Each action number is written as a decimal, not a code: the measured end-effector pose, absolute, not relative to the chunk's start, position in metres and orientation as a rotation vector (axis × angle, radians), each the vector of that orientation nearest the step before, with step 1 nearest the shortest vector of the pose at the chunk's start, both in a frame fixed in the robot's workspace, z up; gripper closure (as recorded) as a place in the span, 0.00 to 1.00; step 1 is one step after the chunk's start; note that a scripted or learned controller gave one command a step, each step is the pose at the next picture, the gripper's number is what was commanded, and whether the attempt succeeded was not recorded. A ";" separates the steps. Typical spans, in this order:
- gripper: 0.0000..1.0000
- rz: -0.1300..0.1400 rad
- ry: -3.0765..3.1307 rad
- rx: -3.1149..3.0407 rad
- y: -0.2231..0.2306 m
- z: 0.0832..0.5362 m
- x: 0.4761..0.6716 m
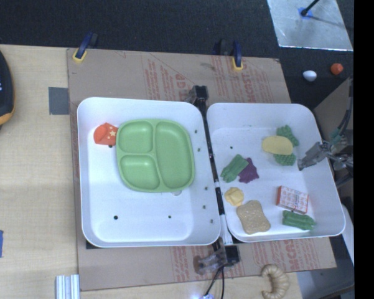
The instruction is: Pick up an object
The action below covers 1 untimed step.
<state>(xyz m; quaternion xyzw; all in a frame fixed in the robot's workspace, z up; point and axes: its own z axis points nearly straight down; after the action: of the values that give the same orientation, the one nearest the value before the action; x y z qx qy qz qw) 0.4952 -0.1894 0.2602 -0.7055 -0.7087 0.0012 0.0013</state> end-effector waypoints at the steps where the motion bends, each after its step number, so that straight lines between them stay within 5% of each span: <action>1: 0.00 0.006 -2.230 -2.207 -0.172 0.176 0.578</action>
<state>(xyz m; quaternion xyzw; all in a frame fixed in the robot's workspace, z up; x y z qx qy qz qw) 0.5776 -0.1719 0.1765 -0.7034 -0.7108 0.0019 0.0019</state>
